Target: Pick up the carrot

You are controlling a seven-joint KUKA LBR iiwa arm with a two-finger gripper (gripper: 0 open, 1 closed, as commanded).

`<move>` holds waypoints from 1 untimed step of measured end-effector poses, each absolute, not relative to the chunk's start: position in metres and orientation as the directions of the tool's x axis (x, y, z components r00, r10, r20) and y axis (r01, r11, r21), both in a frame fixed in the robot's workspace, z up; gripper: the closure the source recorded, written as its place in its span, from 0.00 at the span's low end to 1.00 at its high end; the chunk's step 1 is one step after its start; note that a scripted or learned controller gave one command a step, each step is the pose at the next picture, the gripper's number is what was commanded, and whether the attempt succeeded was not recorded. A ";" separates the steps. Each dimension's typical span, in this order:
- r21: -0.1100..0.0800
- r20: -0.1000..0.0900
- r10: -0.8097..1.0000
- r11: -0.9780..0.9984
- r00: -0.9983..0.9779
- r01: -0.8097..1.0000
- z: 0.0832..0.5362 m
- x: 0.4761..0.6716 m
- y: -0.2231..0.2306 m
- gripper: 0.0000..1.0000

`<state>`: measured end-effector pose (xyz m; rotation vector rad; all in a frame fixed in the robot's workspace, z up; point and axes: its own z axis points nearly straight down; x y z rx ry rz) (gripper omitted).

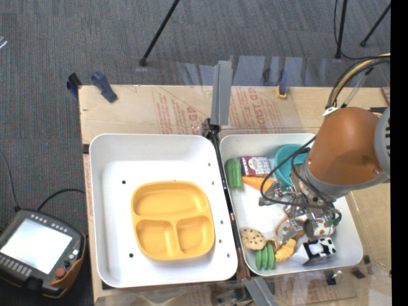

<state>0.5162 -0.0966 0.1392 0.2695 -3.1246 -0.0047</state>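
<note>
Tray (172, 227), yellow and three-sectioned, sits in the left bin (108, 152). Moving right across the divider, the carrot (258, 183) lies in the right bin (354, 246), near its upper left, beside a green piece (233, 173) and below a small carton (257, 165). Further right, the end effector (299, 217) hangs low over the toys, right of and below the carrot; whether it is released or clenched cannot be told. This looks like the approach step: next it needs to shift up-left onto the carrot.
</note>
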 end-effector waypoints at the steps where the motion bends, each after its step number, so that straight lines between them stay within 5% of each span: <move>1: 0.003 0.002 -0.085 0.996 -0.996 -0.085 0.093 0.588 -0.107 0.00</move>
